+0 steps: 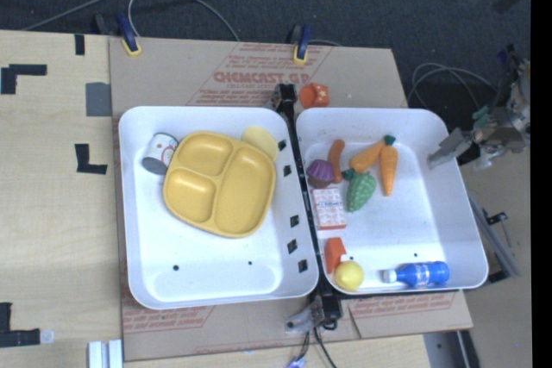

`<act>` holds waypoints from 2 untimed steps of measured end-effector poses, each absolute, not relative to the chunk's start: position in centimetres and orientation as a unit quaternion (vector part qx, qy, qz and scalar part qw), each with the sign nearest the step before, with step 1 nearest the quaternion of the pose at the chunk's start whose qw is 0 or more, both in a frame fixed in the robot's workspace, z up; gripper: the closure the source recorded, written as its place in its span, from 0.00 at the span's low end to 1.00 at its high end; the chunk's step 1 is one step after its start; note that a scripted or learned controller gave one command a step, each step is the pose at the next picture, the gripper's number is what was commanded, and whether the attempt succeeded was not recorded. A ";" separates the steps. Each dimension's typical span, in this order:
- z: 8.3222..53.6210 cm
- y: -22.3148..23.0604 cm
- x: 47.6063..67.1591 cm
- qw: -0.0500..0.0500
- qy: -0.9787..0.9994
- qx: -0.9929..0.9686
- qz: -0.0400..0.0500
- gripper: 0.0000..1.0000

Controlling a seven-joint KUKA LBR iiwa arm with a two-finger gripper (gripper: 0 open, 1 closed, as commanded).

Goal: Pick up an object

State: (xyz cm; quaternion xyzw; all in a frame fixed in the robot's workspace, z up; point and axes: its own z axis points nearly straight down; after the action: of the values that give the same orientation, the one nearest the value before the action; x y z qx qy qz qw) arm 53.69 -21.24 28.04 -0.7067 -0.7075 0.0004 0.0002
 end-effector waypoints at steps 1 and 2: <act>14.0 -21.7 61.5 0.003 -0.708 -0.707 0.002 0.00; 10.3 -17.4 64.0 -0.007 -0.708 -0.706 -0.005 0.00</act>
State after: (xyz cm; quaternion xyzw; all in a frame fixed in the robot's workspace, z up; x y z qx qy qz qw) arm 64.04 -17.40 10.29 -0.7063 -0.7078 -0.0052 -0.0069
